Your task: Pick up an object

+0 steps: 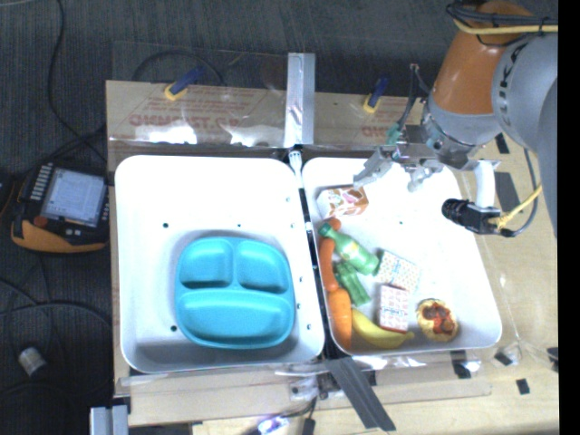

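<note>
Though print blurs, packets (397, 291), open tool (396, 174)

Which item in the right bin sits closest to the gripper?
The small orange-and-white packet at the bin's far left corner, just below-left of the gripper. The green bottle, carrot and banana lie farther toward the near wall.

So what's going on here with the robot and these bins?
A grey and orange robot arm reaches in over the right bin, its claw open and holding nothing, above the far end. Toy food lies along that bin's left and near side: a carrot, a banana, a green bottle. The left bin holds a blue divided tray.
</note>
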Controlling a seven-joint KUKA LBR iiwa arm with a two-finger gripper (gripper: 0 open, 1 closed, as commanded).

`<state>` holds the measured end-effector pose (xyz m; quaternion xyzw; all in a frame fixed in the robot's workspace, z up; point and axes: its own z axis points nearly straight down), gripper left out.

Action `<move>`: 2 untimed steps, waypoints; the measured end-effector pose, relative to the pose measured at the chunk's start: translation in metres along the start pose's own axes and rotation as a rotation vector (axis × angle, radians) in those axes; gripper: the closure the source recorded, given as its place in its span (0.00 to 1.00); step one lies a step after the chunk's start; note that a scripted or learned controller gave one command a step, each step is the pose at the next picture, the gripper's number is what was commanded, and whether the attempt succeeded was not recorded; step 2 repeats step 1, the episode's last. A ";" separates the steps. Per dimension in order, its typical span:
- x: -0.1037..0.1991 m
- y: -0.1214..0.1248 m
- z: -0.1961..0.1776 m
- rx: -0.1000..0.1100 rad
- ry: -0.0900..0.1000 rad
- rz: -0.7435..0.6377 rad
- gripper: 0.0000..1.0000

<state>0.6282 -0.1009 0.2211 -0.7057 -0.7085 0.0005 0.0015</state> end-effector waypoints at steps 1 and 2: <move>-0.005 0.001 0.056 0.000 -0.003 -0.060 0.00; -0.005 0.001 0.056 0.000 -0.003 -0.060 0.00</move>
